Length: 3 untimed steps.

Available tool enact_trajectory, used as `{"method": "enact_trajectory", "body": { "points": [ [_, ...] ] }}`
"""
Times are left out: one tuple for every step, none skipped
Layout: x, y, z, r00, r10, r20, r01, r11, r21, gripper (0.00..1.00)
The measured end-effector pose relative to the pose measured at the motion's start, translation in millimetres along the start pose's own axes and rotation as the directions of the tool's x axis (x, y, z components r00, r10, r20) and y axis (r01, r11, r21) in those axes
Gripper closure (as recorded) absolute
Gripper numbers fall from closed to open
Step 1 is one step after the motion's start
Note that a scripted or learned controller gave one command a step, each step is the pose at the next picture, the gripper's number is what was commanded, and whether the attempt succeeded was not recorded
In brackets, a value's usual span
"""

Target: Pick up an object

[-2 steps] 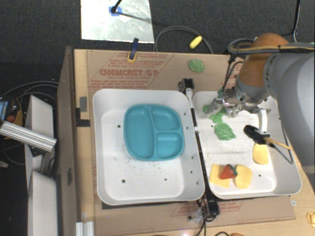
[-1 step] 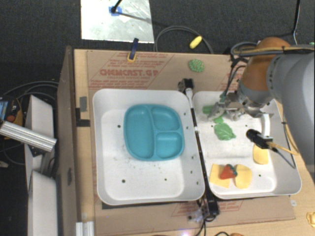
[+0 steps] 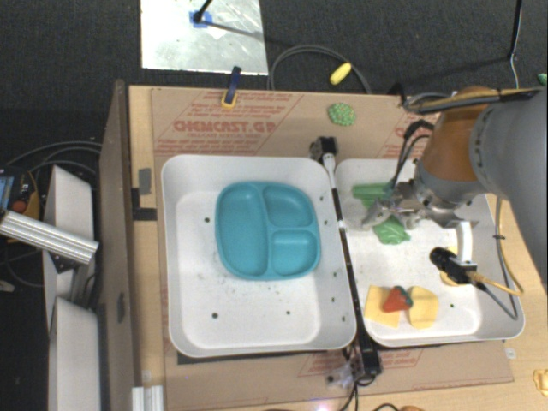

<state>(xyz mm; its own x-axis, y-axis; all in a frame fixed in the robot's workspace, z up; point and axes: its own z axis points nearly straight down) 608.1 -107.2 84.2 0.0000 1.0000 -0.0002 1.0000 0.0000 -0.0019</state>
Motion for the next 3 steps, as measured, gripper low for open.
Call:
{"method": "enact_trajectory", "body": {
  "points": [
    [2, 24, -1, 1.0, -0.005, 0.0, 0.005, 1.0, -0.007, 0.0],
    [18, -12, 0, 1.0, -0.002, 0.0, 0.002, 1.0, -0.001, 0.0],
    [17, -8, -14, 1.0, -0.003, 0.001, 0.003, 1.0, -0.011, 1.0]
  ]
}}
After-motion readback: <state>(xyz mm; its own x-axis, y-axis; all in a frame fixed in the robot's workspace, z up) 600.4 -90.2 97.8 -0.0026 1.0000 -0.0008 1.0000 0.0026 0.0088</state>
